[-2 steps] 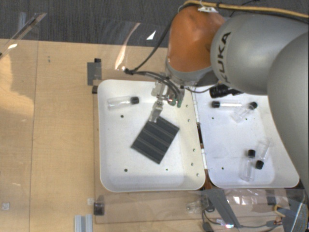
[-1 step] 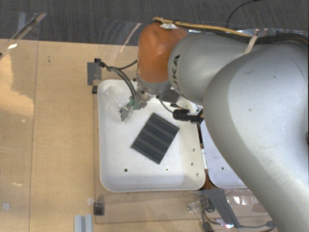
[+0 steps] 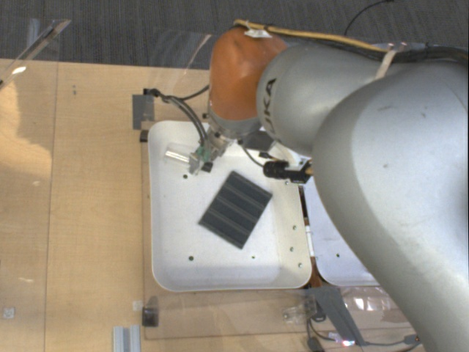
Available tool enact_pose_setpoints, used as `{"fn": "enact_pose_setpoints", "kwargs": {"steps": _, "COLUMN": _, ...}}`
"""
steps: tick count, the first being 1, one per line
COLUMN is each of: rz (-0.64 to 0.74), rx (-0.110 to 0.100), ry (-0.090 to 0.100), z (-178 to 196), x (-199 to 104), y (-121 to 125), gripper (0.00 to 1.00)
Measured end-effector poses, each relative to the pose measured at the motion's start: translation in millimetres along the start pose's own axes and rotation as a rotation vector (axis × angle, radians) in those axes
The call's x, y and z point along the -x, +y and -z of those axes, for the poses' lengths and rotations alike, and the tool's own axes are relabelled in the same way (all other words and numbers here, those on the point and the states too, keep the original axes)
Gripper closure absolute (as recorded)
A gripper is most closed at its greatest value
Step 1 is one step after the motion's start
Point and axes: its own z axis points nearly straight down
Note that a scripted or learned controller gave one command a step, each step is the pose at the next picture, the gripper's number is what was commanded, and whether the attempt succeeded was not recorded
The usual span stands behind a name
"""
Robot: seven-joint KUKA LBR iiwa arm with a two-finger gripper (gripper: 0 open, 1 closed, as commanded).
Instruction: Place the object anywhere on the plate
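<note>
One dark ribbed plate (image 3: 236, 209), tilted, in the left bin (image 3: 172, 266). One gripper (image 3: 201, 160) near the bin's upper left; jaw state cannot be told.

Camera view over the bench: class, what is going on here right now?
A grey KUKA arm with an orange band reaches in from the right over the left white bin. Its hand is low at the far left part of that bin, beside a small pale object; whether it grips anything cannot be told. A dark ribbed rectangular plate lies tilted near the bin's middle, apart from the hand, with nothing on it. The second bin is mostly hidden under the arm.
</note>
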Motion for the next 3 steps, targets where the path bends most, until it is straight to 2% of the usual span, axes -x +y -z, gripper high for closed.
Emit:
{"fn": "enact_pose_setpoints", "kwargs": {"steps": 1, "rz": 0.436, "rx": -0.002, "ry": 0.001, "z": 55.6, "x": 8.0, "y": 6.7, "gripper": 1.00}}
{"fn": "enact_pose_setpoints", "kwargs": {"steps": 2, "rz": 0.060, "rx": -0.002, "ry": 0.000, "z": -17.6, "x": -18.1, "y": 36.0, "gripper": 1.00}}
{"fn": "enact_pose_setpoints", "kwargs": {"steps": 3, "rz": 0.517, "rx": -0.002, "ry": 0.003, "z": 35.9, "x": -54.6, "y": 24.9, "gripper": 1.00}}
